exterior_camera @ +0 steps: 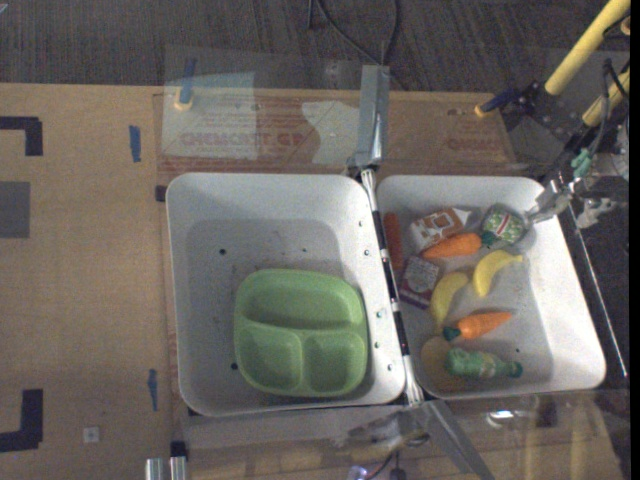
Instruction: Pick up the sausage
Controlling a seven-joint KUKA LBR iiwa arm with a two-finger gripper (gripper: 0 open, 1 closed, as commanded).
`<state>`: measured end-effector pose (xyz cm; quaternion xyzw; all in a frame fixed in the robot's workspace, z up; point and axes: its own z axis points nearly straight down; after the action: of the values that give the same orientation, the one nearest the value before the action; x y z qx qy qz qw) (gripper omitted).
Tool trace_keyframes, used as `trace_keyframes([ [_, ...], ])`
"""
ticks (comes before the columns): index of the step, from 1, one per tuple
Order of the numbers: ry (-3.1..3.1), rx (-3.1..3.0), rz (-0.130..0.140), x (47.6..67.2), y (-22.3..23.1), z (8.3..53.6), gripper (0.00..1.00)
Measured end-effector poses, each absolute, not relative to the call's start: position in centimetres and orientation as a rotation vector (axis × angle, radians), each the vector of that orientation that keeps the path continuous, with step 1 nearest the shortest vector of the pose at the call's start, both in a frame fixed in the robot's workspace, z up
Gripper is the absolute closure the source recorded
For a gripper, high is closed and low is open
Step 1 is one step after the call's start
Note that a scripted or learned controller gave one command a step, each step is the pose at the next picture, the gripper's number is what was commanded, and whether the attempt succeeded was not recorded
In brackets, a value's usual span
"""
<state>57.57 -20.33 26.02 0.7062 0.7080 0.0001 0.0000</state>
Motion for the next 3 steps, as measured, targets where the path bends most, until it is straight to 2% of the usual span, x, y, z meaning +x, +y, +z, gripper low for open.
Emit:
trace_keyframes([
  [1,2.170,2.274,-0.001,63.8,-15.3,16.2,0.00],
  [2,1.946,2.461,0.001,66.7,-15.2,18.0,0.00],
  [3,1.849,2.537,0.000,66.7,-16.2,24.1,0.00],
])
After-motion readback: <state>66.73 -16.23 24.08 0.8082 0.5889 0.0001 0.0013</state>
